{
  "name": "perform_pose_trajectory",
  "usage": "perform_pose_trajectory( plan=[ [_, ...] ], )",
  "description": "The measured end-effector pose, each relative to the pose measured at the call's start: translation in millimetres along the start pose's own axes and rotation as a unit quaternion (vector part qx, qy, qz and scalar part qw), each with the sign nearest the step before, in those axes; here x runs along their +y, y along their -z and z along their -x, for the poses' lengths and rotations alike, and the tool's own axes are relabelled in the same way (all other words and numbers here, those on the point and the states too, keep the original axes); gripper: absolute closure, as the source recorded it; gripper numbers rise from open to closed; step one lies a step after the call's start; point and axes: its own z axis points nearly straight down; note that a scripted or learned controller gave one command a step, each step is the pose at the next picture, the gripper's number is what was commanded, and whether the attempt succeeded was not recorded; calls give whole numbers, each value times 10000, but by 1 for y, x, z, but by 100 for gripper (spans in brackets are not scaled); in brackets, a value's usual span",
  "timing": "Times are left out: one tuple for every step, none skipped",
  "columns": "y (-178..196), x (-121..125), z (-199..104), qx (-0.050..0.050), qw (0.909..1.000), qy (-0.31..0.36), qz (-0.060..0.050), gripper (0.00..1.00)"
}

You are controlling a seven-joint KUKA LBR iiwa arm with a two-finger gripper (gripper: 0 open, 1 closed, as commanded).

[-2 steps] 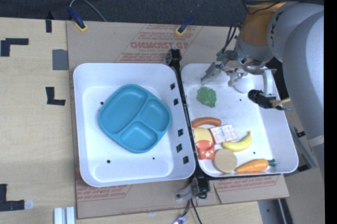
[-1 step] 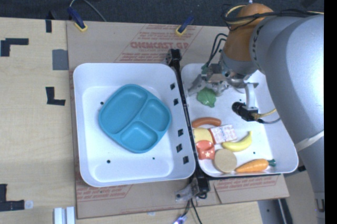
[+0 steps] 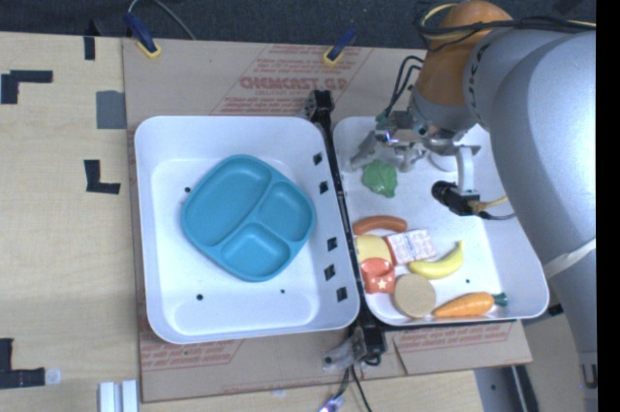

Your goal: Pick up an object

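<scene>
Left bin [image 3: 155, 206]: blue plate [image 3: 248, 217]; right bin [image 3: 518, 250]: food [image 3: 412, 265].

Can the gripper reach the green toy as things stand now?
Probably yes. The gripper hangs just above the green toy in the right bin, and nothing lies over it; the other toys sit apart, nearer the camera.

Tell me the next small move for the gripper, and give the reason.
Probably lower straight down a little: the gripper hangs right above the green leafy toy vegetable in the right white bin, which lies apart from the other toy foods, so little should obstruct a grasp.
</scene>
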Motion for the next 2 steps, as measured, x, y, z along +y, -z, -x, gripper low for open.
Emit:
perform_pose_trajectory(
  plan=[
    [0,0,4,-6,10000,0,1,0],
    [0,-25,-9,-10,10000,-6,-3,0]
  ],
)
